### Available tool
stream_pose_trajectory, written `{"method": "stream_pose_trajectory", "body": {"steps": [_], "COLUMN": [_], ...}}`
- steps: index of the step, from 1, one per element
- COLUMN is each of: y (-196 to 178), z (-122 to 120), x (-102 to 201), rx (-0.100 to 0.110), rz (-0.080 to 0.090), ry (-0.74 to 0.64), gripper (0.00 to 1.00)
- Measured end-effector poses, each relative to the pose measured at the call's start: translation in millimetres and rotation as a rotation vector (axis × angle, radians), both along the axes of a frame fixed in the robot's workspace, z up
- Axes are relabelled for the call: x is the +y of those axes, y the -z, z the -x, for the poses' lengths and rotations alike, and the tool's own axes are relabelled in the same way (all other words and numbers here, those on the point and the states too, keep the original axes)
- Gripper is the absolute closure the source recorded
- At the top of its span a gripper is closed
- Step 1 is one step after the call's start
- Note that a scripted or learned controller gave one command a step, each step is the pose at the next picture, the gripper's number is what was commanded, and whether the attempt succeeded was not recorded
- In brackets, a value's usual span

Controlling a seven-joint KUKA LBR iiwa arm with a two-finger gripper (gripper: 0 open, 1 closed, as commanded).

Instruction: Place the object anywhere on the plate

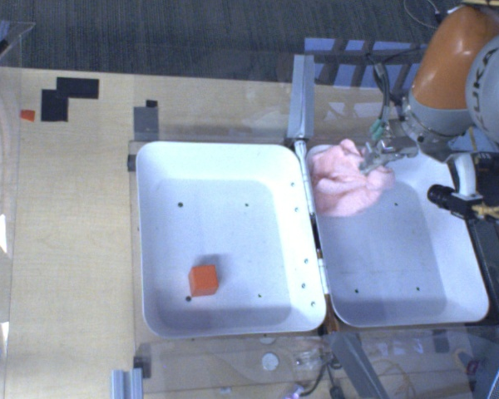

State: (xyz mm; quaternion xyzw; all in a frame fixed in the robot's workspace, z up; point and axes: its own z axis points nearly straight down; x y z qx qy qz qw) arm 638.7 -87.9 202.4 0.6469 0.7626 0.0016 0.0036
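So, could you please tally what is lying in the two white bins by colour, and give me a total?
Orange: 1, a small block in the left bin.
Pink: 1, a crumpled soft thing in the right bin, under the pincer.
Total: 2.

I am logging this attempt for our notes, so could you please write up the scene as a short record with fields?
left bin: shallow white plastic bin, holds a small orange cube near its front left
right bin: shallow white plastic bin, holds a crumpled pink cloth-like plate at its back left corner
arm: grey with orange band, reaching in from the right
gripper: two-finger gripper over the pink item's right edge
cube on plate: not yet
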Motion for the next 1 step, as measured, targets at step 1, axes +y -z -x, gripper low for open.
{"method": "stream_pose_trajectory", "body": {"steps": [1], "y": [-23.7], "z": [-2.2], "x": [1.6], "rx": [-0.001], "rz": [-0.001], "ry": [-0.010], "gripper": [1.00]}}
